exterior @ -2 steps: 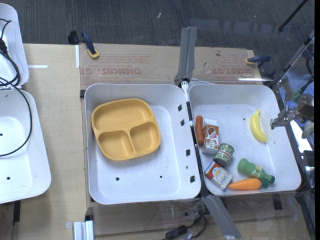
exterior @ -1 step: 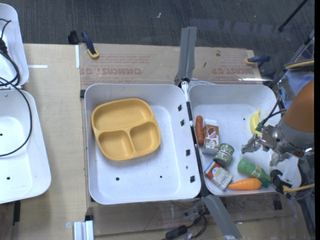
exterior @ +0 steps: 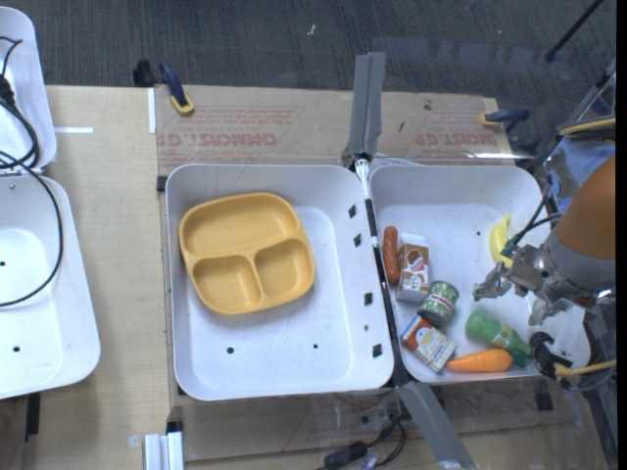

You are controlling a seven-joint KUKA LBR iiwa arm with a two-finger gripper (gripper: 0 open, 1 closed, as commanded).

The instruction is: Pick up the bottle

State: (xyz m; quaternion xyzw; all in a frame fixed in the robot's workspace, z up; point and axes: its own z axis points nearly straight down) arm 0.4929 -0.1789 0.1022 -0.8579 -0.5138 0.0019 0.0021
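The green bottle lies on its side near the front right corner of the right bin, its neck pointing right toward the bin wall. My gripper hangs just behind and above the bottle, coming in from the right under the orange band. Its fingers are spread open and nothing sits between them. The bottle is apart from the fingers and rests on the bin floor.
An orange carrot lies right in front of the bottle. A green can, two small cartons and a sausage lie to the left. A banana is behind. The left bin holds a yellow divided plate.
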